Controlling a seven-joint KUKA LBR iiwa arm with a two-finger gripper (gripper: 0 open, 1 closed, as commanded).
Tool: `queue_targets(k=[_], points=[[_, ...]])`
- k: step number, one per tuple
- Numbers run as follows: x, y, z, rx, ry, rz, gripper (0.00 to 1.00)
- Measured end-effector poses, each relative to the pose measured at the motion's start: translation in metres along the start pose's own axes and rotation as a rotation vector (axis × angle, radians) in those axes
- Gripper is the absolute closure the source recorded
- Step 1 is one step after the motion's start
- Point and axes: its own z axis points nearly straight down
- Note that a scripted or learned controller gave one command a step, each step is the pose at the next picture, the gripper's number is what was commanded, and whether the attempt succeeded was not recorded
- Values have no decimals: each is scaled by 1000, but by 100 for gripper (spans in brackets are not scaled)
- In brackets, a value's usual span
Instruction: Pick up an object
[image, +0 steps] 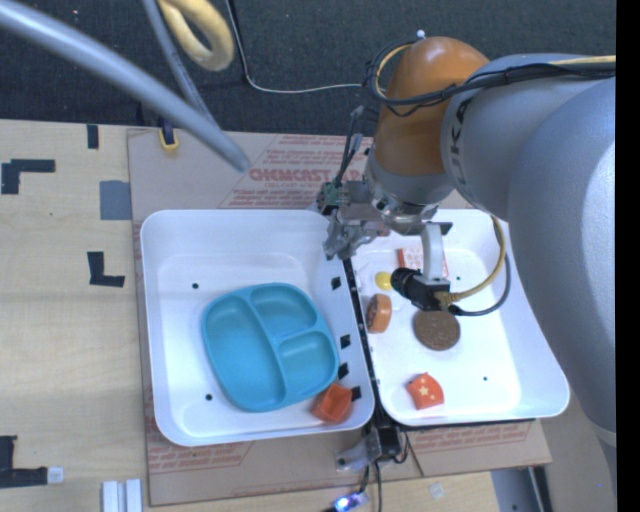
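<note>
Two shallow white bins sit side by side on the bench, a left bin and a right bin. The left bin carries two things: one blue divided plate across its middle and one orange block at its near right corner. The right bin carries five small things: one round brown disc near its middle, one orange-brown piece and one small yellow piece by its left edge, one red-orange piece toward its near edge, and one red-and-white item toward its far edge, partly hidden by the arm.
</note>
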Motion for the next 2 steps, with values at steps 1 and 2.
queue_targets(k=[1, 2], points=[[50, 20, 6, -1, 0, 1, 100], [48, 19, 6, 0, 0, 2, 0]])
